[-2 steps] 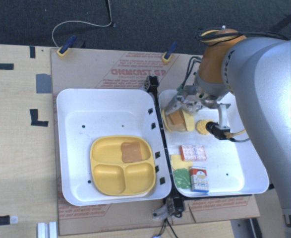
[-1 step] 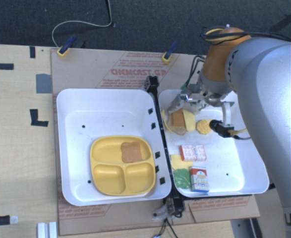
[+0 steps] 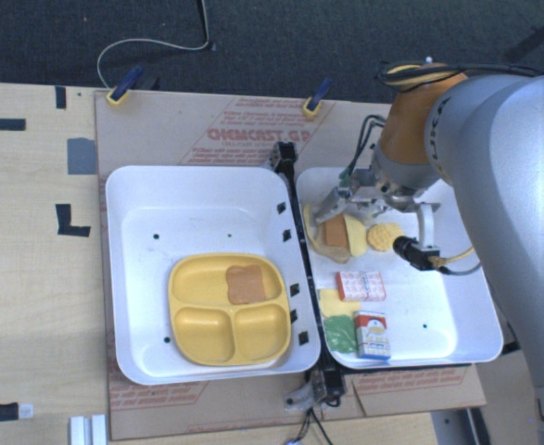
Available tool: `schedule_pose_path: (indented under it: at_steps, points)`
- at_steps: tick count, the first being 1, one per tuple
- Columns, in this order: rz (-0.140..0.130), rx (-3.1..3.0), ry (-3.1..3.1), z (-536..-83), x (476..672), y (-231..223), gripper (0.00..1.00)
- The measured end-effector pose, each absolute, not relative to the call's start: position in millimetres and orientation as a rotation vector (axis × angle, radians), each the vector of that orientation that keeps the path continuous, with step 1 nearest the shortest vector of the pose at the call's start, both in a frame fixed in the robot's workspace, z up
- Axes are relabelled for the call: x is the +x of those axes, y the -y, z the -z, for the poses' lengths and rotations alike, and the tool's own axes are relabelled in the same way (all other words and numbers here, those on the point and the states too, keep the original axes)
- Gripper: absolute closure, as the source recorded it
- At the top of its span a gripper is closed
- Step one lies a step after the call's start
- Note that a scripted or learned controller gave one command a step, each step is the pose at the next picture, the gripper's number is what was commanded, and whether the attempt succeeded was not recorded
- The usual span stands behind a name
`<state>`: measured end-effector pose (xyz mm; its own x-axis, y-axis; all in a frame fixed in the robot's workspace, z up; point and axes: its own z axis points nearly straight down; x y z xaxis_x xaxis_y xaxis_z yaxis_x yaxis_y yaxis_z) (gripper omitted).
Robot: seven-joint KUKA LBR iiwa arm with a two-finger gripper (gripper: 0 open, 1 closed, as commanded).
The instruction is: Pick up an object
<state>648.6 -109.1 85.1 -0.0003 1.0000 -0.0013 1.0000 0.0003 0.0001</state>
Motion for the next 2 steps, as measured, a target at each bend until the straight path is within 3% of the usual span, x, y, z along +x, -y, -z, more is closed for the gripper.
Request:
schedule_pose_path:
  at_steps: [1, 2]
  points:
    - [0.001, 2.218, -2.222, -95, 649.6, 109, 1.0]
    - [-0.009, 2.212, -2.229, -190, 609.3, 39, 1.0]
